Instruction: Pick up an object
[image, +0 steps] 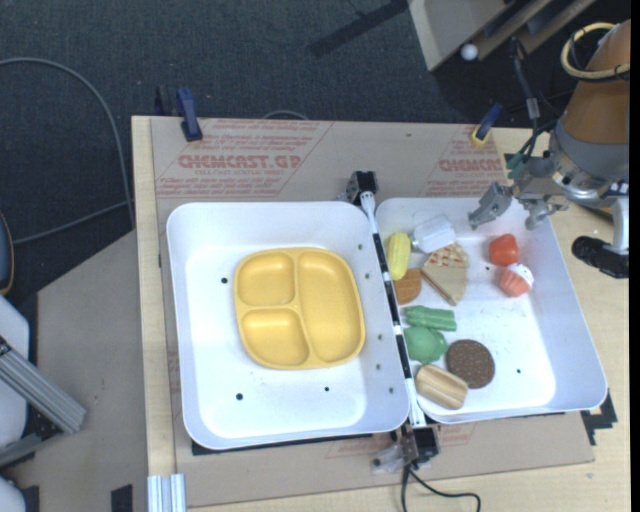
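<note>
Camera view looks down on the right bin (560, 330), in the right half of the frame, where the small toy foods lie. Along its left wall sit a yellow corn cob (398, 254), a brown bun (407, 288), a green pea pod (430, 318) and a green round piece (424, 344). Beside the corn lie a white wrapper (434, 234) and a sandwich wedge (446, 272), touching each other. Toward the lower edge rest a dark brown cookie (470, 362) and a tan bread roll (441, 386), just beside one another. Farther right lie a red tomato (503, 249) and an orange-and-white piece (515, 280), close together.

The gripper (515, 203) hangs at the bin's upper rim, above the tomato and apart from it. Its grey fingers (489, 205) are spread wide, with nothing between them. The arm (595, 120) rises to the upper right corner of the frame.

The left bin (200, 300) fills the middle left and holds a yellow divided plate (298, 306) with three compartments. Two blue clamps (187, 113) grip the bench's upper edge.
</note>
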